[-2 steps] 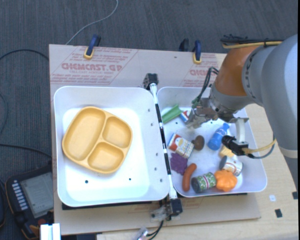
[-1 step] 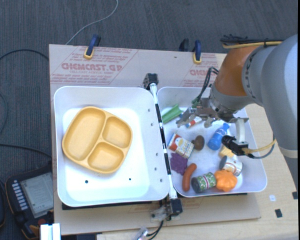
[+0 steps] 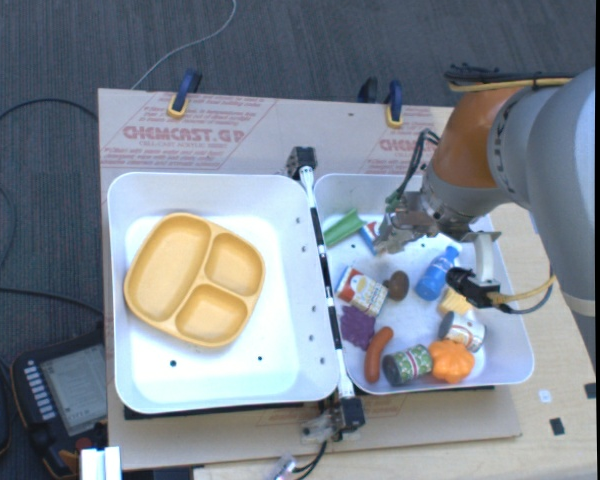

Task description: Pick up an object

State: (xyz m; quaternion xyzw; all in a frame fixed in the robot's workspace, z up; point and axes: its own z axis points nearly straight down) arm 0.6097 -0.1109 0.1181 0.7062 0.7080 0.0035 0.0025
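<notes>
Bright, even overhead light washes the 2 white bins (image 3: 280,368) nearly to glare. Shadows are soft and short. Focus is mildly soft throughout, with slight blur on small items.

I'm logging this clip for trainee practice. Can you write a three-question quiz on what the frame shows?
1. True or false: the yellow divided plate lies in the left bin.
2. Which lies nearest the right bin's front wall? A. green can B. blue bottle C. green packet
3. Fill in: the gripper hangs over the ___ bin.

Key: 1 true; 2 A; 3 right.
</notes>
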